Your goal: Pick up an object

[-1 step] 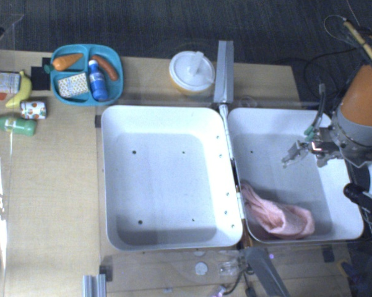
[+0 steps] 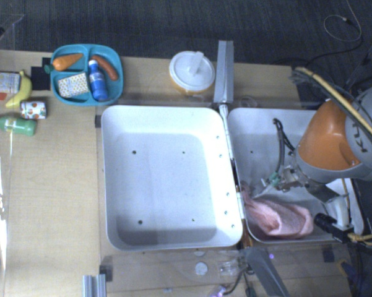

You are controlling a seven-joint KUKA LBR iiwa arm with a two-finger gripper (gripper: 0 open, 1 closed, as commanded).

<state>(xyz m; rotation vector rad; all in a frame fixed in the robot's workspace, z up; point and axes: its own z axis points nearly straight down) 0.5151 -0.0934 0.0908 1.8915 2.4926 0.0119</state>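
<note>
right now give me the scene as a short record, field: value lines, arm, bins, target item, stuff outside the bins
arm: over the right bin, orange band above the wrist
gripper: low in the right bin, just above the pink item
target item: pink soft object at the right bin's near edge
left bin: white
outside bins: blue divided tray with toy food, white lidded cup

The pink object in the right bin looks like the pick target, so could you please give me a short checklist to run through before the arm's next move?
1. Target in view: ok. The pink object lies at the near end of the right bin.
2. Gripper over target: ok. The gripper sits just above the pink object's far edge.
3. Object between the gripper's fingers: cannot tell; the wrist hides that spot.
4. Target clear of the bin wall: not ok. It lies against the near-left corner.
5. Cables clear: cannot tell. A black cable loops beside the gripper.
</note>
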